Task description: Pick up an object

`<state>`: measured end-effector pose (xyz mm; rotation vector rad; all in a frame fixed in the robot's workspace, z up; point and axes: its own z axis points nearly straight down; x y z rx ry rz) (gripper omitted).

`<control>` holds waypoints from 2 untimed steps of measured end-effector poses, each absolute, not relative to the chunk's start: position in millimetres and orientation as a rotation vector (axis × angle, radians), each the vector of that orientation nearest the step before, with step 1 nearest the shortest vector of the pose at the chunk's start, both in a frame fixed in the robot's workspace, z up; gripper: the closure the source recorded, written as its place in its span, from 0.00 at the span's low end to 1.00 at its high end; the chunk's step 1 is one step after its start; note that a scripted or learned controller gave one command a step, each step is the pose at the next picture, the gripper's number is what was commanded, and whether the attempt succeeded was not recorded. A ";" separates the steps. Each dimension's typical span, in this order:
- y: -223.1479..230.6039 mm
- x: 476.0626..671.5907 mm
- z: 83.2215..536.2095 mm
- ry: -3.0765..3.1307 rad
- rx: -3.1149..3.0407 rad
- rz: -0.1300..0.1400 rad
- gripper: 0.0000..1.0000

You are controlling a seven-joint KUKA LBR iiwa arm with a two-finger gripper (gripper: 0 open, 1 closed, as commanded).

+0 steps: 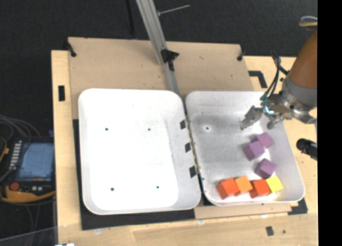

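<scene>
— Plywood bench (133, 63) first, since it is the biggest thing here: it is carrying two shallow white bins side by side, with dark floor lying all round it and a grey metal pole (152, 21) slanting in from the top. What are you watching?

— I am watching the right bin (214, 111), where everything for the task is sitting. The left bin (133, 149) is holding nothing I can reach for. My arm (304, 74) is reaching in from the right, and my gripper (260, 117) is hanging over the right bin with its two fingers spread apart, gripping nothing.

— And the objects?

— Two purple blocks (256, 146) are lying just below the gripper, one behind the other. Along the near wall an orange block (228, 187), a lighter orange one, a red one and a yellow block (274, 184) are sitting in a tight row.

— What is worrying you?

— Crowding, I think. The row is touching, so a finger coming down there could be landing on a neighbour, or the bin wall could be blocking it. The purple blocks are looking like the safer choice, though a tilted face could be slipping out of the closing fingers.
</scene>
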<state>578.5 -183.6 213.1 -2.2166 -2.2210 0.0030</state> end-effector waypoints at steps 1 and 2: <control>-183.4 579.6 216.1 -2.225 -2.219 -0.002 0.00; -190.7 577.5 154.9 -2.218 -2.222 0.007 0.00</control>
